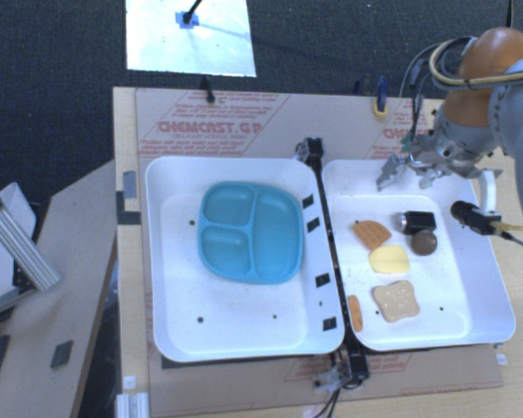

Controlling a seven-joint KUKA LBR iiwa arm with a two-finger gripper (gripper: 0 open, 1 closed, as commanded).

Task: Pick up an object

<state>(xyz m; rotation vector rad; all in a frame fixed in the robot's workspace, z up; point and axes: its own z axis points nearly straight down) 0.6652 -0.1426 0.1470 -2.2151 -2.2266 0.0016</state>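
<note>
Two white bins sat side by side on the counter (131, 233): the left bin (179, 320) held a blue plate (248, 232) with three parts, and the right bin (479, 312) held small play foods. Those were a waffle piece (371, 233), a yellow round (390, 259), a toast slice (396, 300), a brown ball (424, 243), a small black and silver thing (415, 221) and an orange stick (355, 312) by the middle wall. The gripper (411, 167) hung over the back of the right bin, touching none of them, and its jaws looked spread, though the view was a bit fuzzy.
</note>
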